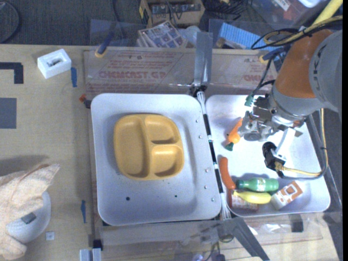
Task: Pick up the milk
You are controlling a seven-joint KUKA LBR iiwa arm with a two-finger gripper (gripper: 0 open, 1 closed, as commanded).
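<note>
Well, the milk carton [287, 194], white with orange markings, sits well away from the claw [252, 129], out toward the near rim of the right bin [223, 110] and off to the side the arm reaches in from. It seems to lie slanted, its long axis running on a diagonal from the near rim back toward the arm's side, though it is small and I can't be sure.

Touching or almost touching it, on the side facing away from the arm, lie a green bottle [259, 185] and a banana [253, 198], both stretched out roughly along the near rim. Beyond those, a reddish sausage [226, 173] lies against the bin's inner wall.

The claw hangs over the far half of the same bin, with a carrot [234, 132] just beside it. Whether the claw is spread or pressed together I cannot tell from where I stand, and I see nothing held in it.

As I judge it, the claw must travel toward the near corner on the arm's side, then turn to close across the carton's narrow width.
</note>
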